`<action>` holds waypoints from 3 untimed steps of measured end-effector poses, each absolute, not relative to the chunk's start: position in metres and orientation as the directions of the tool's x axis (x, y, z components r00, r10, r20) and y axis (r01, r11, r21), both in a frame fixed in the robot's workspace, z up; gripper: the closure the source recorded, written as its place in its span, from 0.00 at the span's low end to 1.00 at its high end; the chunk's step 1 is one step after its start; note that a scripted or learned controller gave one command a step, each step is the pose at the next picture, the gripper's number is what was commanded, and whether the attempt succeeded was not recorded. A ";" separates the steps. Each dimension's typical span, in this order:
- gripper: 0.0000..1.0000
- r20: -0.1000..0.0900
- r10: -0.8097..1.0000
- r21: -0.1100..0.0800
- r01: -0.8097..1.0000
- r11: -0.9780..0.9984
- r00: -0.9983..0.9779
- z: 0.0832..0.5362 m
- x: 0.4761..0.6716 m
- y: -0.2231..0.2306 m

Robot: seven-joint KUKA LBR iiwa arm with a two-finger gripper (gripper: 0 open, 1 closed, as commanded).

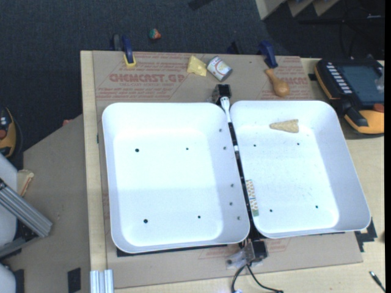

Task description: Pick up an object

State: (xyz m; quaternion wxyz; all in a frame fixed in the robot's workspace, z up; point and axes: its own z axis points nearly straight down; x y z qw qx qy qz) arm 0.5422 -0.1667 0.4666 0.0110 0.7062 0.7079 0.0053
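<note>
Tan wedge (285,126) was the one thing lying inside a bin, so it looked like the thing to pick up. It sat in the right bin (342,163), up near the far wall and a little toward the middle of that bin. It lay flat on the white floor. Its long side ran left to right, with the thin tip pointing left and the fat end on the right. It touched no wall and nothing lay beside it.

Nothing of the arm or its gripper could be seen here, so I cannot tell if the gripper was open or shut, or if it had hold of anything. The arm comes in from the right, so the wedge was on its near side. It would lie away to the left and toward the far end of the bin. I think the fingers would do best closing across the short way of the wedge, from front to back.

The left bin (116,163) sat just beside the right one. Beyond the bins, on the brown board (91,102), lay a yellow piece (197,66), a small white box (219,68) and an orange-brown piece (278,84). They were all well apart from the wedge.
</note>
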 end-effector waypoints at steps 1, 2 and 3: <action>1.00 0.005 1.000 -0.017 1.000 0.001 -0.001 0.244 0.553 -0.134; 1.00 -0.003 1.000 0.019 1.000 0.006 -0.006 0.394 0.582 -0.100; 1.00 -0.002 1.000 0.022 1.000 0.003 -0.003 0.543 0.551 -0.078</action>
